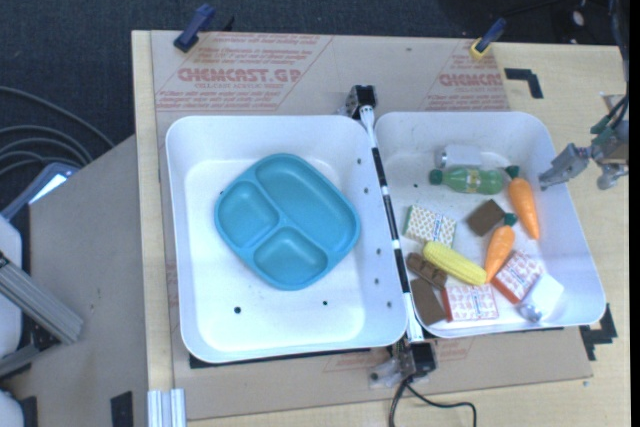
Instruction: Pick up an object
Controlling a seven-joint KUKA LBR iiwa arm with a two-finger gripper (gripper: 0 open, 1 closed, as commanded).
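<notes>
Camera view inspection: gripper sits at the right rim of the right bin, fingers spread, nothing between them. Candidate objects lie crowded in that bin: two carrots, a corn cob, a green bottle. Left bin holds a blue tray. Likely risk (judged from clutter): fingers landing on neighbouring items, causing a slip or double grab.
</notes>
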